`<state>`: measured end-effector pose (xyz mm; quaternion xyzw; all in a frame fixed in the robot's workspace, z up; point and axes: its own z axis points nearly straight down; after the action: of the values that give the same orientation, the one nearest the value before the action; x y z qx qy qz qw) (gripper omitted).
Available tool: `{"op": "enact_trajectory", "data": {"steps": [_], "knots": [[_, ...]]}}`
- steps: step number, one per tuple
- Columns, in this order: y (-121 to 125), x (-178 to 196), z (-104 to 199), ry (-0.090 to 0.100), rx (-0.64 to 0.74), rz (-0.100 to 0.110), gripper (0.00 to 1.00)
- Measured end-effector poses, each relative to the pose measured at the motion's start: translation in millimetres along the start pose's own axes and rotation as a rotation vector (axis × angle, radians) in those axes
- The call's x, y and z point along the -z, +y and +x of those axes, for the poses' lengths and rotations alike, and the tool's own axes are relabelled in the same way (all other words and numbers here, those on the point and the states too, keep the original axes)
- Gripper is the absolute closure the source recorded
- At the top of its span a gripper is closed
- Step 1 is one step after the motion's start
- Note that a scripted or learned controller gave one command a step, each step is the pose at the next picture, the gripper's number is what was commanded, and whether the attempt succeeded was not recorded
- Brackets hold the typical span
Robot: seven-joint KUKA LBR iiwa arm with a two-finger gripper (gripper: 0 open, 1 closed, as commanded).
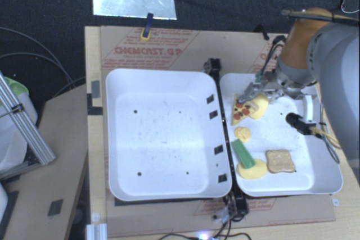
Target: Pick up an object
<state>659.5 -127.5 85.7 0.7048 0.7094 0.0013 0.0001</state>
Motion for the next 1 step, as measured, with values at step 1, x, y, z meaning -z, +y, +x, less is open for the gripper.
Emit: {"op": "enact_trajectory", "data": {"steps": [1], "knots": [[-84.6,5.0,4.6,-0.001,-0.008,0.0,0.0]]}}
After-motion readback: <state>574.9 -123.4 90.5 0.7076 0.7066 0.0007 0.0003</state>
